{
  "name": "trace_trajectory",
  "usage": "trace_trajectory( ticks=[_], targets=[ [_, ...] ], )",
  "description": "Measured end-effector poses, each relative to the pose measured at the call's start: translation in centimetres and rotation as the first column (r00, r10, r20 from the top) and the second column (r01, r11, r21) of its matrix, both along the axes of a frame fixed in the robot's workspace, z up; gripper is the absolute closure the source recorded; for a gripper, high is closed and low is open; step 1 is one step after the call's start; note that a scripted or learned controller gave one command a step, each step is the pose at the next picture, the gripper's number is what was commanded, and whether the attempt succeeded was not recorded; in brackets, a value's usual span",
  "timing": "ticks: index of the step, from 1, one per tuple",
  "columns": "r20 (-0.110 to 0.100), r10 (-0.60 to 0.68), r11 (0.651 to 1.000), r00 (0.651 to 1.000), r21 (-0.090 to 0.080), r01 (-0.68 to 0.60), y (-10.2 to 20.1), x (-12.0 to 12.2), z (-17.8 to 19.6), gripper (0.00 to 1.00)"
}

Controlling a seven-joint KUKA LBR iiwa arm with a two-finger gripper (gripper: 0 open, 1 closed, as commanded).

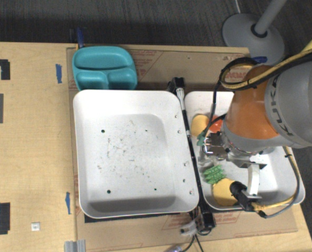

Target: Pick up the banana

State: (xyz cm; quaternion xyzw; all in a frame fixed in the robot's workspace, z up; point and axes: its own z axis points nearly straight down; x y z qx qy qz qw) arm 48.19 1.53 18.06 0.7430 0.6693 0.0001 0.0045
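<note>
Lying in the right bin [287, 185], at the lower right of the frame, the banana [224, 192] shows as a yellow, rounded form near the bin's lower left corner. Part of it is covered by a black part of the gripper assembly and by the arm [282, 106] above it, so its full length cannot be read. A second yellow, rounded object [199, 123] sits higher in the same bin, near its left wall; what it is cannot be told. A small green object [213, 173] lies between the two, just above the banana, and a red-orange item [216, 124] shows just beside the upper yellow object.

Writing: dark letters run down the grey arm casing at the right edge of the frame, cut off and not fully legible. Faint red print on the cardboard under the bins is too small to read.

The gripper [239, 164] hangs over the middle of the right bin, directly above and slightly right of the banana. Whether its fingers are apart or together cannot be told.

The left bin [130, 151] fills the frame's centre. A teal divided tray [104, 67] stands above it.
</note>
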Motion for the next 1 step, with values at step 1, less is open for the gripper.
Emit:
trace_trajectory(
  ticks=[1],
  targets=[
    [0.003,0.0,1.0,1.0,0.0,0.0,0.01,0.1,1.03,1.0]
  ],
)
